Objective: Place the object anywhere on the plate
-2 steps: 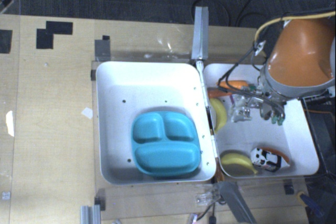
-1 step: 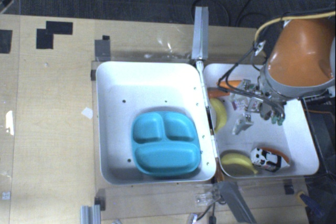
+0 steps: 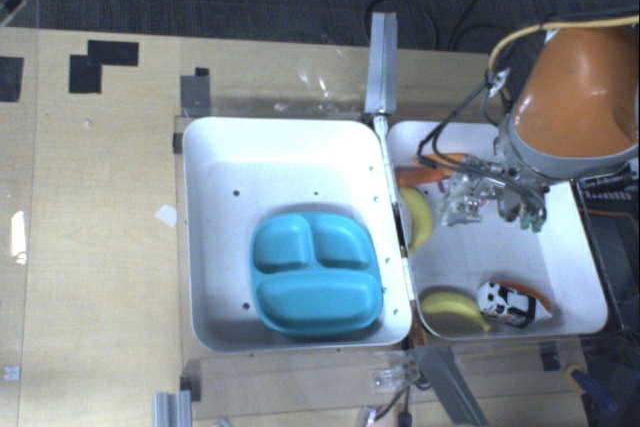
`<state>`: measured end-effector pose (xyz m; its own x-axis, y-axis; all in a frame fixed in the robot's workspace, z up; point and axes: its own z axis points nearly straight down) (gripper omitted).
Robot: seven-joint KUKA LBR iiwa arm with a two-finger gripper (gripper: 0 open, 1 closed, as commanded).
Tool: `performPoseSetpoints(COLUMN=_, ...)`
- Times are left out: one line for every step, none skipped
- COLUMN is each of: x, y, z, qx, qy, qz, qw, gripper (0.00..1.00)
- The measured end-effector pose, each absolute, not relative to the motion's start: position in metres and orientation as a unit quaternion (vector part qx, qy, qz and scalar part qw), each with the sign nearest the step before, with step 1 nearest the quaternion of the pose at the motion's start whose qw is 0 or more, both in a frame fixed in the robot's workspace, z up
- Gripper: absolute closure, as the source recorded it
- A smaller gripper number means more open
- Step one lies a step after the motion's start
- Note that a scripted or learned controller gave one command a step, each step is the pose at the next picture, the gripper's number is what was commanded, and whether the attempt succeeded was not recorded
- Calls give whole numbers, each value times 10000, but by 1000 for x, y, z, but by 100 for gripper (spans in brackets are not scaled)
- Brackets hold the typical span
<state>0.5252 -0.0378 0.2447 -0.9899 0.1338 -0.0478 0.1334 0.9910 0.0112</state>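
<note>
Smooth blue three-compartment plate (image 3: 316,276); curved yellow banana (image 3: 452,309) in right bin (image 3: 575,260)

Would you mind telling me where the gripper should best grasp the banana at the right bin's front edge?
Probably the banana at its thick middle, from straight above, fingers closing across its width. It lies flat lengthwise along the bin's front wall, with a black-and-white toy crowding its right end.

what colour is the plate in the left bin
Light blue, a divided plate with three compartments, seen clearly in the camera view.
</note>
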Motion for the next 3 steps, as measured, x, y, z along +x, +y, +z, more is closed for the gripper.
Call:
performPoseSetpoints(x=525, y=-38, z=245, qx=671, qy=9974, qz=40, qw=241, gripper=0)
performPoseSetpoints(x=518, y=-17, z=215, qx=1100, qy=9939, qz=9, qw=38, gripper=0)
performPoseSetpoints(x=544, y=65, z=214, qx=540, qy=9985, qz=13, qw=34, gripper=0)
